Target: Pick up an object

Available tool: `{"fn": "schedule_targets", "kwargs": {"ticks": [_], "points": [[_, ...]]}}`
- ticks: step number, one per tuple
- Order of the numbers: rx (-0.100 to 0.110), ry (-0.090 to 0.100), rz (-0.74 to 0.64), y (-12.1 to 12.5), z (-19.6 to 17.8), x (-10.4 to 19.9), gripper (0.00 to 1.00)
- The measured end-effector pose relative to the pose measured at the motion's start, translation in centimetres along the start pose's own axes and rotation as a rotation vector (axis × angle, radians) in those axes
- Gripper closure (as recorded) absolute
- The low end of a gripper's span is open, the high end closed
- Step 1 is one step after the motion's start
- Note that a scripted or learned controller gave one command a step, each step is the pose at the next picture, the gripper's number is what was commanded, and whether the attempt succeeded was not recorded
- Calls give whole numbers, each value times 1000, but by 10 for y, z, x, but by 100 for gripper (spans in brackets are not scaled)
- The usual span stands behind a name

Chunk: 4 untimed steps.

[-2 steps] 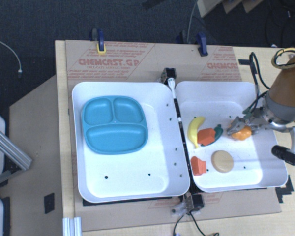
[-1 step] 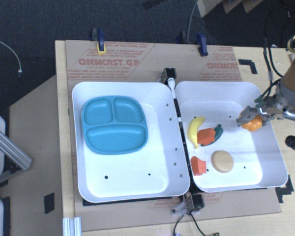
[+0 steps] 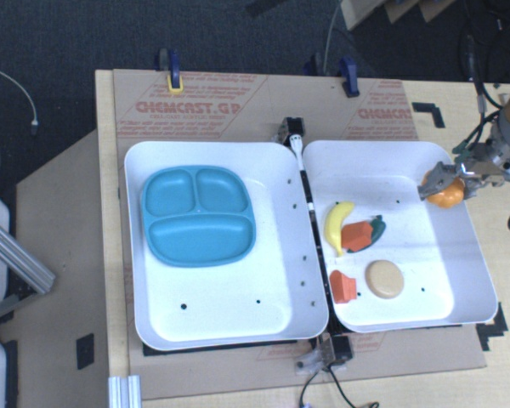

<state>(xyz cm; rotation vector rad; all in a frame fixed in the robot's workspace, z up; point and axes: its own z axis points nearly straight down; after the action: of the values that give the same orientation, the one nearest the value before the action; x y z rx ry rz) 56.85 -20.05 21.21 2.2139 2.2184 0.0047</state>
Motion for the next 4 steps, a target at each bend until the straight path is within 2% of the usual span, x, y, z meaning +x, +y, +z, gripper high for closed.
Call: {"fn": "schedule_targets", "kwargs": {"ticks": [1, 2, 3, 4], "points": [[1, 0, 1, 2, -35, 0, 100], [9, 6, -3, -5, -42, 56, 100], [10, 5, -2, -14, -45, 101, 100], [10, 6, -5, -15, -43, 160, 100]]}}
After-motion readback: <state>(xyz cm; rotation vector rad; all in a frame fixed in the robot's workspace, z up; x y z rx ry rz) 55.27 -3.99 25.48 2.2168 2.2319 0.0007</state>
